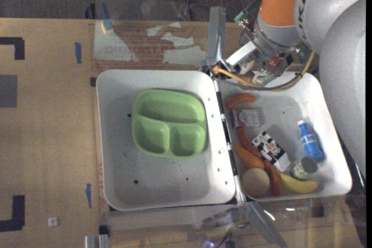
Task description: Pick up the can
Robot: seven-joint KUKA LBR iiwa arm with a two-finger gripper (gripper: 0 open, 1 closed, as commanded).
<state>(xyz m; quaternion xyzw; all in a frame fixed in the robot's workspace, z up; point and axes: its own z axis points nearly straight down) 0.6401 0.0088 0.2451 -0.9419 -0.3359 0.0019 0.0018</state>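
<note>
The can (304,168) is small, with a grey top and a greenish label. It stands near the front right corner of the right bin (334,151), between a blue bottle (311,140) and a banana (297,185). My gripper (260,68) hangs over the bin's back edge, well behind and to the left of the can, with cables around it. Nothing can be seen held in it.
The right bin also holds a sausage (241,100), a purple packet (247,119), a black-and-white box (269,147), a carrot (244,152) and a tan cup (256,181). A green divided plate (170,123) lies in the left bin (113,142). The large grey arm covers the right side.
</note>
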